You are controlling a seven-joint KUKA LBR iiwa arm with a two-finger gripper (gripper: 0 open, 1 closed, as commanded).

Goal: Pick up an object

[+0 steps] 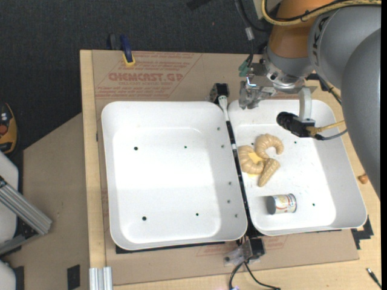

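Camera view, from above at a slant: two shallow white bins are seen side by side on a brown board laid on the surface. The left bin (163,174) is marked by small dark dots on its floor. The right bin (338,180) carries a cluster of pale tan, pastry-like pieces — a curled one (269,144), a rounder one (248,160) and a cone-shaped one (268,172), touching or nearly touching one another near the divider between the bins. A small cylindrical can (282,204) with a dark end is recorded lying on its side nearer the front rim, apart from the cluster. A black fitting (294,124) with a cable is noted over the rear part of the same bin. The arm, grey with its orange band, is entered from the right; the tool (249,99) is placed over the rear left corner of the right bin, above and behind the cluster, with nothing seen between its fingers. Whether those fingers are spread or closed cannot be told at this size. Step judged in hand: approach, no object yet taken. The next move is judged to call for travel toward one chosen piece — the isolated can offers the clearest access — then a descent centred on it.
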